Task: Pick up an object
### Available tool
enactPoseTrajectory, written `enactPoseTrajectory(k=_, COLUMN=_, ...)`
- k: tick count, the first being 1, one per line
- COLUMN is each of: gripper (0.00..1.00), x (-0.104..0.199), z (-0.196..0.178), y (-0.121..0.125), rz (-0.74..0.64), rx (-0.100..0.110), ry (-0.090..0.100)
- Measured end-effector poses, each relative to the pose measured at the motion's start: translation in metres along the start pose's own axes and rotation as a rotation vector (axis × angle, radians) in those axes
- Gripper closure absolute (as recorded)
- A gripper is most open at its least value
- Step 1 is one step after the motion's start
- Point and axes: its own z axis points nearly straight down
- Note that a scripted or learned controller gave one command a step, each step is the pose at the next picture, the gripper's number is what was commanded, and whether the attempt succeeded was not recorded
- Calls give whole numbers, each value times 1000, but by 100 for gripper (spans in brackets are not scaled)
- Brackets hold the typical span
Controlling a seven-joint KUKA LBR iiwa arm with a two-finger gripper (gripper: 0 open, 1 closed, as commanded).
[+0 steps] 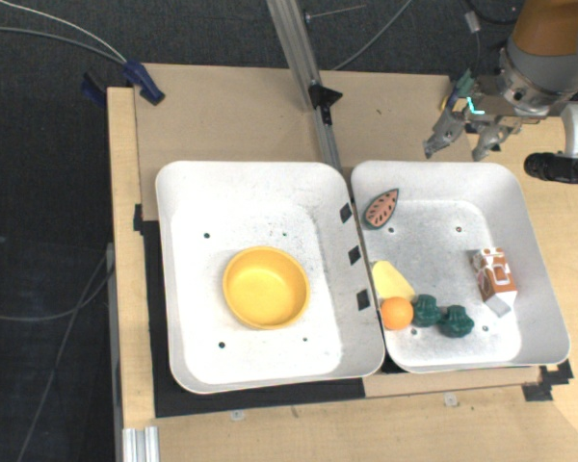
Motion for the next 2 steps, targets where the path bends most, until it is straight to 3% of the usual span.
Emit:
enactPoseTrajectory(k=1, gripper=0, x=0, z=-3, y=1, rz=-1, rx=-6, ry=-1)
enactPoseTrajectory(k=2, gripper=0, x=3, z=40, y=5, rz=-2, rx=-1, ry=-2)
